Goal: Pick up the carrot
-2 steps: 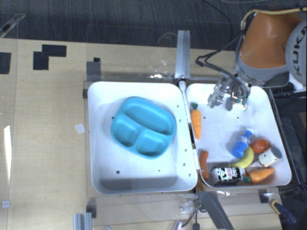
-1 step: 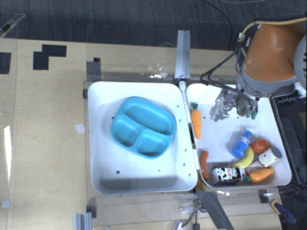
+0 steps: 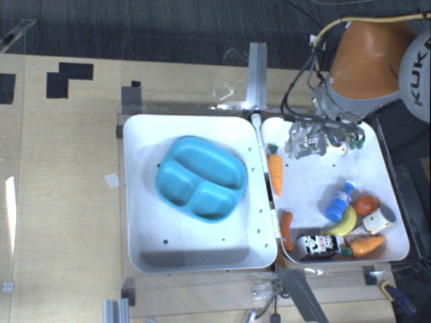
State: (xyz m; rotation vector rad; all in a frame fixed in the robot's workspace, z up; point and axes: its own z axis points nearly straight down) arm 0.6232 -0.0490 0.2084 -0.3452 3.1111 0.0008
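gripper (image 3: 316, 142): hovers over the upper part of the right bin (image 3: 394, 180), at about 1 o'clock of the view centre; can't tell finger state, metal parts blur together; nothing seen between them
arm (image 3: 367, 59): orange band above the wrist, comes in from 2 o'clock
carrot (image 3: 275, 172): in the right bin, lying along its left wall, green top toward 12, tip toward 6; sits at 8 o'clock of the gripper, near, not touching
handling (guess): looks like a toy, light, stiff, smooth and tapered, likely to slip out toward the thin end
grasp (guess): pinch across the thick upper half, just below the green top; wall close on its left leaves little room for a finger there
risk (guess): finger hits the wall or rolls the carrot
other orange things: second carrot-like piece (image 3: 368, 246) at 5 o'clock corner, small red-orange piece (image 3: 287, 223) at 6 of the carrot
clutter: banana (image 3: 342, 224), blue bottle (image 3: 339, 202), well apart from the carrot
left bin (image 3: 145, 180): holds blue tray (image 3: 201, 177)
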